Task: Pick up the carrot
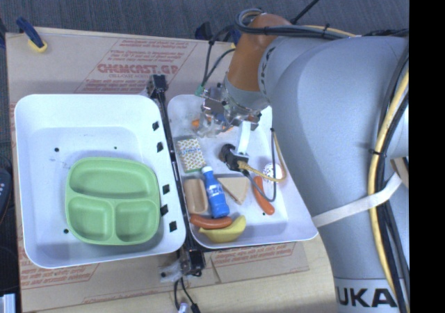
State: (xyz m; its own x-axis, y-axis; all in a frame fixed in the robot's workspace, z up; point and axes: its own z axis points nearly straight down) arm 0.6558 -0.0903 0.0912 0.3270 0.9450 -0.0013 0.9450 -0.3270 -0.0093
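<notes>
Toward the right wall of the right-hand shallow white bin lies the slender orange carrot. It is stretched on the bin floor, one end pointing to the far side and the other to the near right corner. It lies well apart from the jaws.

Just to its left sits a tan wedge-shaped slice that looks like bread. Left of that, a blue and white plastic bottle lies slightly tilted. A brownish flat slab rests beside the bottle, close to the bin's left wall. Along the near wall a reddish-orange sausage touches a yellow banana, with the banana nearer the rim. Farther back, a small rectangular pad with a speckled pattern lies by the left wall.

The big grey arm with an orange band reaches in from the right and bends down over the far end of this bin. Its jaws hang low near the far left corner, beyond the speckled pad. Whether they are spread or pressed together cannot be told, because the wrist hardware hides them. A tiny orange bit shows just beside them, too small to name.

The left shallow white bin holds a pale green plastic plate with three compartments, lying flat toward its near side. Both bins stand side by side on a brown cardboard sheet with red print that covers the surface.
</notes>
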